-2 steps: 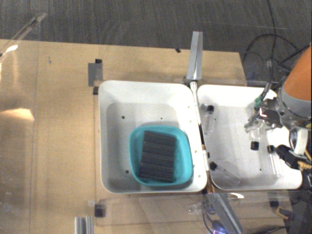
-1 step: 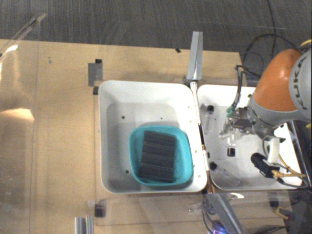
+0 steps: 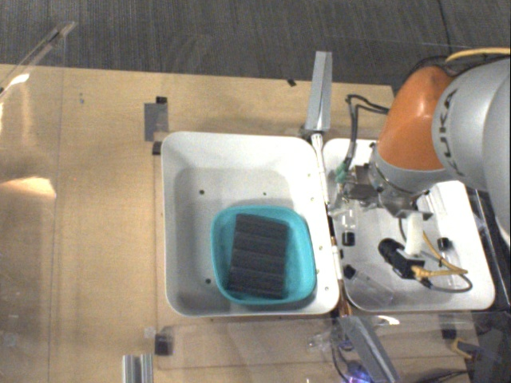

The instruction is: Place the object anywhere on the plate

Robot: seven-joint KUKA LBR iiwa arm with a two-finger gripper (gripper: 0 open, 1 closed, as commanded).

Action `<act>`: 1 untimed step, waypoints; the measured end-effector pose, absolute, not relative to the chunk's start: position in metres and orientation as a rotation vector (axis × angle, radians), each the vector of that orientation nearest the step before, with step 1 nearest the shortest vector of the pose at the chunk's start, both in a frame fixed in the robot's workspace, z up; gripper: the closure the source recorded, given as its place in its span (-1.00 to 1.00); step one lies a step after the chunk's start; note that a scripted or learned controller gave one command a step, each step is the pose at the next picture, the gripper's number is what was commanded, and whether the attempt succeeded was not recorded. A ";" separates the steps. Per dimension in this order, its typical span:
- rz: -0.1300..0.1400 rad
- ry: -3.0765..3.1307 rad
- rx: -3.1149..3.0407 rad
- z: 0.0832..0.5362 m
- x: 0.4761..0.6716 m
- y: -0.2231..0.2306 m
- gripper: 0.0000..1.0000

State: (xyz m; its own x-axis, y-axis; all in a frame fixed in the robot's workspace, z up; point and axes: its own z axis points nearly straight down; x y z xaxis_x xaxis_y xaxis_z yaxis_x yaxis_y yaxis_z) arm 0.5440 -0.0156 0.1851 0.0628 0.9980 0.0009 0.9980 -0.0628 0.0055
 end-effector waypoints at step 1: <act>0.014 2.152 2.279 0.196 0.546 -0.015 1.00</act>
